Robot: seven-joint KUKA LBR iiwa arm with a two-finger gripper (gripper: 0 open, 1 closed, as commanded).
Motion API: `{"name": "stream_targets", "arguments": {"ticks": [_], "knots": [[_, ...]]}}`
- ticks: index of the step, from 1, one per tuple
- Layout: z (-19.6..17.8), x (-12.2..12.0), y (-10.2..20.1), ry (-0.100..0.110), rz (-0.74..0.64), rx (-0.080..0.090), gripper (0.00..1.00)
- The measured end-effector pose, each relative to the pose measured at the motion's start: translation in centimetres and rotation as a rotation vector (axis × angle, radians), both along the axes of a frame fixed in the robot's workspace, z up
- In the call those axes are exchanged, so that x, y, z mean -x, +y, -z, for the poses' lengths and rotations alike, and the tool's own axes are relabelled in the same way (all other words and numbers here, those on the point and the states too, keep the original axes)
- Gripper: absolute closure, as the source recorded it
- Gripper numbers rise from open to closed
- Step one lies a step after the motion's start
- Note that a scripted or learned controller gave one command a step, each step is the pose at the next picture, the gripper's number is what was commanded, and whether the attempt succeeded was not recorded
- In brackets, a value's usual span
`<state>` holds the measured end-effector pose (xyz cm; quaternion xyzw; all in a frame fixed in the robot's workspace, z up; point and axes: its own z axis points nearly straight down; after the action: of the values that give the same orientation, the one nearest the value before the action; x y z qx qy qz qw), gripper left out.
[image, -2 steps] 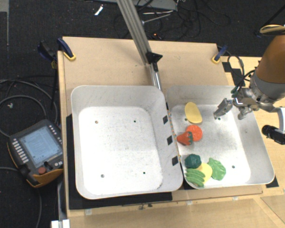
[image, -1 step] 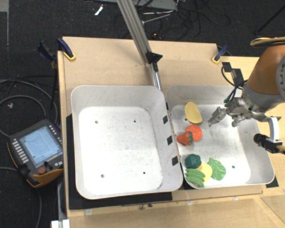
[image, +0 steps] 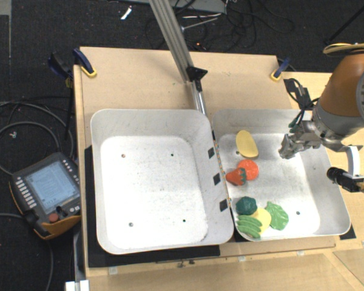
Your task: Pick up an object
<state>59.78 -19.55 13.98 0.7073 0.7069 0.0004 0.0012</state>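
The right bin point(image: 318, 180) holds toy food. A yellow oval piece point(image: 247, 143) lies near its back left. Below it sit an orange-red round piece point(image: 248, 168) and a red piece point(image: 236, 176) touching it. At the front left a dark green piece point(image: 246, 205), a yellow piece point(image: 262, 217), a light green leafy piece point(image: 278, 217) and a green ribbed piece point(image: 250, 226) cluster together. My gripper point(image: 288, 149) hangs over the bin's back right part, to the right of the yellow oval, with nothing seen between its fingers.
The left bin point(image: 109, 132) adjoins the right one along a shared wall. A metal pole point(image: 173, 35) slants in from the top to the bins' back edge. A teach pendant point(image: 45, 190) lies on the floor at left. Clamps point(image: 85, 62) sit at the bench's back corners.
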Motion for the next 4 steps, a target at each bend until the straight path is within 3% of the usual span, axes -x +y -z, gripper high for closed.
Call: {"name": "stream_targets", "arguments": {"ticks": [2,4], "knots": [[-11.8,-0.3,0.1,-0.005,-0.004,0.002,1.0],[-11.8,-0.4,10.4,0.003,-0.008,-0.002,1.0]]}}
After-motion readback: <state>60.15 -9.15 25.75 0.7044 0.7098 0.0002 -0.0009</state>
